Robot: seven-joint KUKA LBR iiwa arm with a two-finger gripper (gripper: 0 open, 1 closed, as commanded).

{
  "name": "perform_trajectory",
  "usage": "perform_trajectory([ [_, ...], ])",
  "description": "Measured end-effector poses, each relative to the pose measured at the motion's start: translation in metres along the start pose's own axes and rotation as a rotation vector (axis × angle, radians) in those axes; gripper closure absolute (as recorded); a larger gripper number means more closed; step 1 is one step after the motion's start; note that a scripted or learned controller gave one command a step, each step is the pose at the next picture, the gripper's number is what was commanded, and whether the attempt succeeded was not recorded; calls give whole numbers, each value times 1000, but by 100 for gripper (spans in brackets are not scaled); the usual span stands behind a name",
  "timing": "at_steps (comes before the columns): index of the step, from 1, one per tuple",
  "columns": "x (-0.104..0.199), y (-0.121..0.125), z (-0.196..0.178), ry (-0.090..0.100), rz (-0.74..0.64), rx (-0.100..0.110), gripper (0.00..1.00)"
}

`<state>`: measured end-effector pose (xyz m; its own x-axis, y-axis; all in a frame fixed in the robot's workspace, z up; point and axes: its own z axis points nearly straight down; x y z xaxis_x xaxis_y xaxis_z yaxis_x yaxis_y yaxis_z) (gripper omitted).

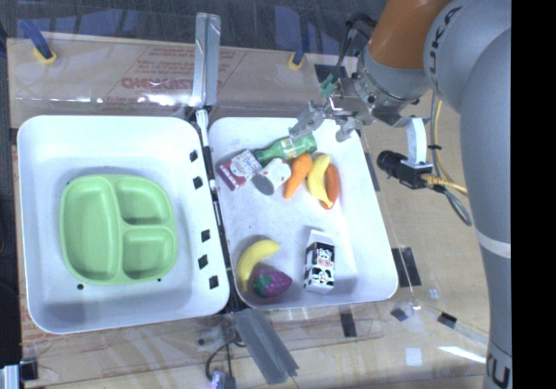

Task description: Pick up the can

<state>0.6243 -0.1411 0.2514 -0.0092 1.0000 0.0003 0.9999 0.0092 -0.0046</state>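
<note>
Though it lies tipped over in the right bin (369, 270), between the green bottle (289, 148) and carrot (297, 175), the can (251, 168) looks light, hard and slippery; grab its round middle; the fingers (327, 119) hang open above, holding nothing.

gripper (328, 122) hovers over right bin (373, 240) near green bottle (287, 149) and can (238, 168).

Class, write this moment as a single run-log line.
hand: above right bin's far edge | can: lying in right bin, untouched | green tray: left bin
</note>
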Motion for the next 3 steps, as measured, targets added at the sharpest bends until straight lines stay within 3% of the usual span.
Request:
perform_trajectory([
  [1, 46, 16, 99, 1, 144, 1, 0],
  [2, 37, 33, 47, 0, 92, -3, 0],
  [3, 40, 12, 155, 0, 106, -9, 0],
])
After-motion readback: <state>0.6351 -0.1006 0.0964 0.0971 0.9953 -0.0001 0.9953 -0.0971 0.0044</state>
